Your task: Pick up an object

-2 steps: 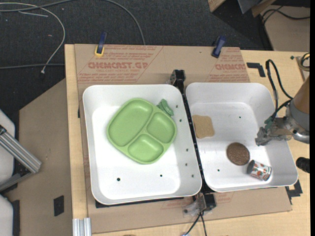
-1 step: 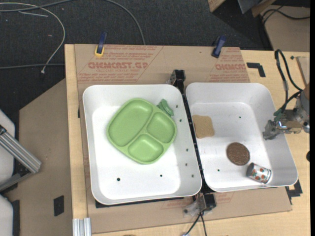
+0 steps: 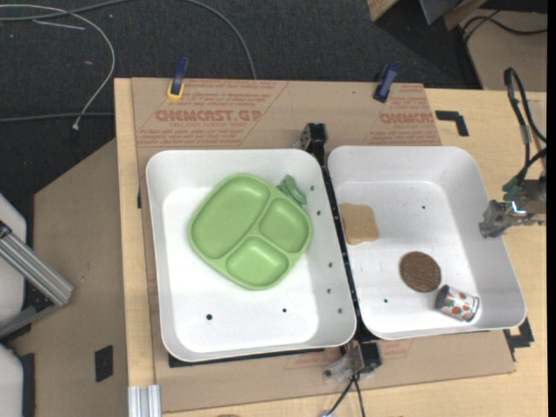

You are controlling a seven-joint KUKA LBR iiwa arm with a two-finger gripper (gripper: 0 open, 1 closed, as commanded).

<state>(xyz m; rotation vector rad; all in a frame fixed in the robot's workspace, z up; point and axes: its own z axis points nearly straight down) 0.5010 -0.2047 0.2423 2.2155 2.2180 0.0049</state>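
The objects lie in two white bins, all apart from the jaws [image 3: 499, 218], which sit at the right bin's [image 3: 460, 174] outer rim; whether they are apart or together cannot be told. Nearest are a small patterned can [image 3: 457, 303] and a brown disc [image 3: 420, 271], then a tan slice [image 3: 358, 223]. Farther off, the left bin [image 3: 174, 233] holds a green divided plate [image 3: 250, 230].
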